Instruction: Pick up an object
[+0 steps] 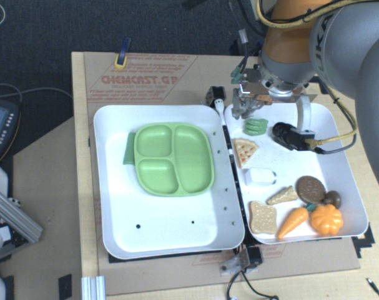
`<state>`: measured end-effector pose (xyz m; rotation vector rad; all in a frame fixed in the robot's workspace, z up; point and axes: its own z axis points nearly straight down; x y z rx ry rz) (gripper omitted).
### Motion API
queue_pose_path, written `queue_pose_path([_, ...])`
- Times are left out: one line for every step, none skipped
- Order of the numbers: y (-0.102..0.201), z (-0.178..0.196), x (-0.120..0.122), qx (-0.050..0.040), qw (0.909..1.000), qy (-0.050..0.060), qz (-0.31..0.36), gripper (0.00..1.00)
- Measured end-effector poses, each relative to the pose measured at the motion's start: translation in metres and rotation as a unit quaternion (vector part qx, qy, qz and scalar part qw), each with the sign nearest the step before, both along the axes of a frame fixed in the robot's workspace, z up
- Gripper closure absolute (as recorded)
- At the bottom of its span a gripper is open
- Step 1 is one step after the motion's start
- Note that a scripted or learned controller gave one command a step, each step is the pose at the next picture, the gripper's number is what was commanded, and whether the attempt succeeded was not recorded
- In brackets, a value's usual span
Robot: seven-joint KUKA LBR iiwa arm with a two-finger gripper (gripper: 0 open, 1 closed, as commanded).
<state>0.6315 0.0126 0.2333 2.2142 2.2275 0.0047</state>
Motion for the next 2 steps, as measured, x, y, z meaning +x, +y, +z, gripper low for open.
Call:
queue_pose_path([0.024,-0.013,0.015,-0.0009,1.0000,0.000,-0.002,1.00])
queue_pose_path([0.019,-0.001,0.003,-0.0005,1.0000,0.002,-0.003,1.00])
